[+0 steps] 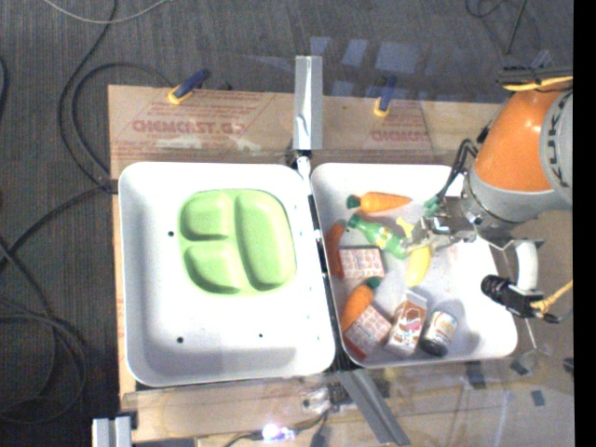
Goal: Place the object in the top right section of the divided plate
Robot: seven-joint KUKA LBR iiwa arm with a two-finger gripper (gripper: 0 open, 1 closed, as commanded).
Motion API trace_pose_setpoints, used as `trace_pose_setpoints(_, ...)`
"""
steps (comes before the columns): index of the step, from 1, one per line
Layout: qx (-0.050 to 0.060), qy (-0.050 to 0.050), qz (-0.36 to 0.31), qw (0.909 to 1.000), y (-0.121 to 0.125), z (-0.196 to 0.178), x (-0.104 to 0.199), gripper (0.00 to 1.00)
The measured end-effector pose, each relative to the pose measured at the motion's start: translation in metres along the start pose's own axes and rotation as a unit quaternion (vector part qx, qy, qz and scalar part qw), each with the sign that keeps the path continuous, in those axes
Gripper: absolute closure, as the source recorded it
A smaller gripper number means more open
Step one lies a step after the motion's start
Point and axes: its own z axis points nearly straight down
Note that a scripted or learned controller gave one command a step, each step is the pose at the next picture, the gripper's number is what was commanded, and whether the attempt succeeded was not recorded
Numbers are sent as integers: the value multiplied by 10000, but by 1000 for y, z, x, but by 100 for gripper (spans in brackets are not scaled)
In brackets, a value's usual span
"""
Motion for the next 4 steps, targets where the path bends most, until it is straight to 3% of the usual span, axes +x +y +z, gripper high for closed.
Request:
trace_pose_setpoints(1,-13,9,1821,9833,-20,-238,48,100)
trace_pose_setpoints(2,3,6,2179,9760,-55,-204,61,100)
trace_pose_setpoints(3,1,27,274,9996,-55,-66,86,100)
trace_pose_setpoints(4,-1,33,-1507,9886,-40,14,132,100)
